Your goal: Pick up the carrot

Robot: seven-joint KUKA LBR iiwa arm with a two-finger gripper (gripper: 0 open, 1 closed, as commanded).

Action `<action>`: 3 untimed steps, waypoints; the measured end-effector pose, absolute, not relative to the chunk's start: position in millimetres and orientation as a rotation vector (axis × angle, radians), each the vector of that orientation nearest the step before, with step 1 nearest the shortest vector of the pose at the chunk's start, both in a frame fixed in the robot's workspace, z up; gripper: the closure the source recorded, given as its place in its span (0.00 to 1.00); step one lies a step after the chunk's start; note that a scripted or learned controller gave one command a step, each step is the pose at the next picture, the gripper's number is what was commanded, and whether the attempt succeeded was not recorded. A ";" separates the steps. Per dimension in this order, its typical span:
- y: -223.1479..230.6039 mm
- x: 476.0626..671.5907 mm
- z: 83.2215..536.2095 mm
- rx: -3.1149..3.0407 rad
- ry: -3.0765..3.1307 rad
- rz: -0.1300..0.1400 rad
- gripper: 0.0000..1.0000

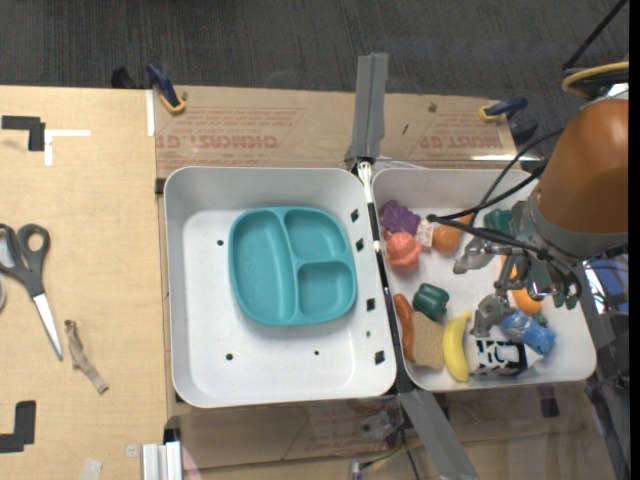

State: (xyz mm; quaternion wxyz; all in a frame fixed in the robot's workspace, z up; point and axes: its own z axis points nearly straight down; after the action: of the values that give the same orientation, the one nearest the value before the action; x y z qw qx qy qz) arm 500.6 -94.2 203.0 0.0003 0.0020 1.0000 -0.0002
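Observation:
The carrot (403, 320), a slim orange-red piece, lies along the left wall of the right bin (570, 373), beside a tan slice of bread (428, 346). My gripper (482, 288) hangs over the middle of that bin, to the right of the carrot and apart from it. Its two grey fingers (472, 258) stand spread, so it is open with nothing between them. A small orange piece (526, 302) shows partly under the wrist.
The right bin also holds a purple grape bunch (399, 216), a pink-red fruit (403, 251), an orange ball (447, 236), a green block (432, 299), a banana (457, 346) and a blue object (528, 332). The left bin (190, 268) holds a teal divided plate (294, 265). Scissors (35, 278) lie on the bench.

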 end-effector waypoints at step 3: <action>-221.1 547.1 92.8 -0.214 3.131 0.000 0.00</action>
State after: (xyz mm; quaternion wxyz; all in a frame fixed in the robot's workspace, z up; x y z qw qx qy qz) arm 547.1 -221.1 92.8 0.0018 -0.0680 0.9977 -0.0001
